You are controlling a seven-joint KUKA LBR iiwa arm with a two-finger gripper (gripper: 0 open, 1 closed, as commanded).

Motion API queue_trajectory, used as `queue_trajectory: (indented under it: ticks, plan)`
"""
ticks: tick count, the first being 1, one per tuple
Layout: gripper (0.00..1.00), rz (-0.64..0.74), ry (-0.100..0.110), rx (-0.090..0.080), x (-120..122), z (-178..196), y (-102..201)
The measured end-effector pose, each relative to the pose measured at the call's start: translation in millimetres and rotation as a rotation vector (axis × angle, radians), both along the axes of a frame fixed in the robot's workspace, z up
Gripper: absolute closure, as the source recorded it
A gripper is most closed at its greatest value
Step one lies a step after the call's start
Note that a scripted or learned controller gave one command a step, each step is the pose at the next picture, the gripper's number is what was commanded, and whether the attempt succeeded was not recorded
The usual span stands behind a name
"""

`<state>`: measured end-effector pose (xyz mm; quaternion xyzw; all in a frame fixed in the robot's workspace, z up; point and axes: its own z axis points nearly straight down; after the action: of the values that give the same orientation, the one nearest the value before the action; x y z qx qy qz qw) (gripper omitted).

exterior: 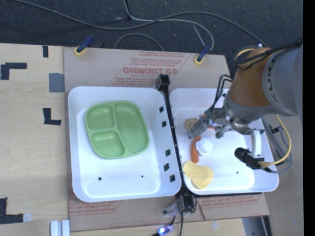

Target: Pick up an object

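Gripper (pixel 212 127): hanging low over the right bin, near its left-middle; fingers' state impossible to tell, nothing seen between them.
Arm (pixel 266 82): reaching in from the right, orange band showing above the wrist, covering the right bin's upper right part.
White piece (pixel 205 146): lying just below the gripper, touching the carrot's upper end.
Carrot (pixel 195 150): orange, lying roughly upright in the view, left of the white piece.
Cookie (pixel 190 125): small, tan and speckled, sitting just left of the gripper, close to the bin's left wall.
Yellow item (pixel 199 174): soft-looking, pale, resting near the right bin's front left corner, below the carrot.
Right bin (pixel 231 178): white, shallow, holding the four small things.
Left bin (pixel 123 181): white, sitting side by side with the right one, joined along a black clipped seam.
Plate (pixel 117 129): green, three compartments, lying in the left bin's upper half.
Cardboard (pixel 142 65): brown sheet under both bins, clamped at its far edge.
Bench (pixel 29 146): pale wood with black marks, carrying it all.
Cables (pixel 162 18): trailing across the dark floor beyond.
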<state>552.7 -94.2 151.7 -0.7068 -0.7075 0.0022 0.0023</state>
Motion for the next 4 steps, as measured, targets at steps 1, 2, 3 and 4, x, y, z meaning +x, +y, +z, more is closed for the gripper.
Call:
queue_trajectory:
  ticks: [1,2,3,4]
  plan:
    - [0.0,-0.001,0.001,0.0,1,-52,-9]
    - [1.0,0.002,-0.002,0.0,2,-39,-8]
    - [1.0,-0.001,-0.01,-0.001,6,19,-16]
    - [1.0,0.001,-0.012,-0.001,11,81,-17]
